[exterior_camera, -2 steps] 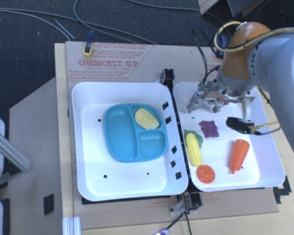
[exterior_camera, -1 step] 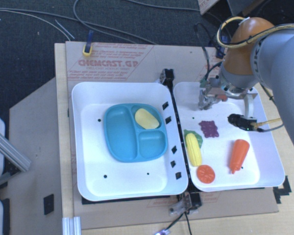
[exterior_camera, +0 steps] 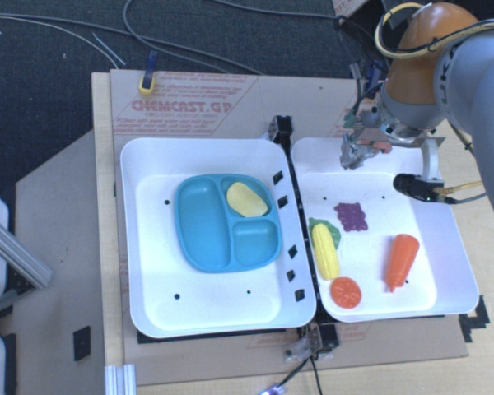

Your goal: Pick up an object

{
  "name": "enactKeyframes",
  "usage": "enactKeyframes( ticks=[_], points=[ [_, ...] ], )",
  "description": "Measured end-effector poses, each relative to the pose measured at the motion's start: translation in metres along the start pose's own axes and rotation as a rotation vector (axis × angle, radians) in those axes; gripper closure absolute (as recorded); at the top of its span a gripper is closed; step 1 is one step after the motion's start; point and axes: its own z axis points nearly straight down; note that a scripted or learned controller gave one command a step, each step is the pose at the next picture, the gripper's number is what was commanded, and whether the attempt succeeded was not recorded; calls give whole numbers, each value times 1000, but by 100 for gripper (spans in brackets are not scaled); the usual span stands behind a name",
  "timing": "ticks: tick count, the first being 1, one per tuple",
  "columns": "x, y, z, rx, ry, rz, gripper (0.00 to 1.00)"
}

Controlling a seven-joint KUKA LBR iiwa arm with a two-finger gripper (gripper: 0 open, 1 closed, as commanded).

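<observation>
Camera view: gripper [exterior_camera: 356,156] poised over right bin's [exterior_camera: 453,290] far edge, finger state can't be told; grapes [exterior_camera: 351,216], corn [exterior_camera: 324,251], carrot [exterior_camera: 401,260] left unpicked below fingers.

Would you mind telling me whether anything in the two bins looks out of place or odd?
Nothing stands out. The blue divided plate sits level in the left bin, holding one yellow piece; corn, carrot, tomato and grapes lie apart.

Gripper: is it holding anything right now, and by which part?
Nothing is held. The gripper hangs over the right bin's far edge, apart from the toys.
</observation>
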Motion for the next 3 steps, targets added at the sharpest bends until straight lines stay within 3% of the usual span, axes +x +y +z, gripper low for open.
enactKeyframes(
  ticks=[1, 3],
  points=[
    [0, 2, -55, 0, 0, 0, 100],
    [115, 4, -61, 5, 3, -5, 100]
  ],
)
